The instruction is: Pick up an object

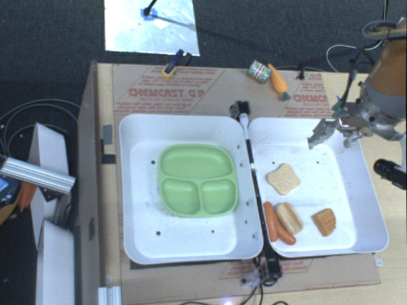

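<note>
A: Tool [333, 131] high over right bin [362, 170], fingers spread, nothing between them; food well below-left.
B: Risk?
A: Hot dog [283, 221] hugs the divider; fingers may catch that wall.
B: Count?
A: One toast [283, 178], one hot dog, one waffle [324, 221]; one green tray [197, 180] in left bin [137, 170].

2 white bins [137, 170] [362, 189]; 1 green plate [197, 180]; 1 toast [283, 179]; 1 hot dog [283, 221]; 1 waffle [324, 222]; 1 carrot [278, 81]; 1 can [259, 71].
</note>
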`<state>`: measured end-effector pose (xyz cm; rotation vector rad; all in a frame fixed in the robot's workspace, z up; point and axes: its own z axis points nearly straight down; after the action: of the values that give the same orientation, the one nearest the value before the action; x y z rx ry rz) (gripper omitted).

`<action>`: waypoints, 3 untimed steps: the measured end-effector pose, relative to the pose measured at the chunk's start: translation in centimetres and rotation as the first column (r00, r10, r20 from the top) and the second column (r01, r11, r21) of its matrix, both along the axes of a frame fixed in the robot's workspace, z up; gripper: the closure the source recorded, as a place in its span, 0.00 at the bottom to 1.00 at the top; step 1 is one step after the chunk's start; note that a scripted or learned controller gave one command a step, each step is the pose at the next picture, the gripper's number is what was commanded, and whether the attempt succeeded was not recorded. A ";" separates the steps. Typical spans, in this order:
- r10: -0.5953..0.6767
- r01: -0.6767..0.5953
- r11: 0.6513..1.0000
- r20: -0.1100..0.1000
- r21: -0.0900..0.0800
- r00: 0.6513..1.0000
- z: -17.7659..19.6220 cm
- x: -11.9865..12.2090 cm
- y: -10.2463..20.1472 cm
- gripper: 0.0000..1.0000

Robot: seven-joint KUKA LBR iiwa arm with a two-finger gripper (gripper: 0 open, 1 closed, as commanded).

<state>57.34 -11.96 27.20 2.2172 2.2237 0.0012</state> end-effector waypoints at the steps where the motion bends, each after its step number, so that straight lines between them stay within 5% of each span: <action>1: -0.002 0.002 1.000 -0.003 0.001 1.000 -14.1 -6.4 2.7 0.00; 2: -0.002 0.002 1.000 0.002 -0.001 1.000 -10.6 -3.0 -3.5 0.00; 3: 0.002 -0.002 1.000 -0.001 0.002 1.000 -14.8 -1.1 3.7 0.00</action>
<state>56.20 -8.25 12.38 2.2171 2.2271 0.0017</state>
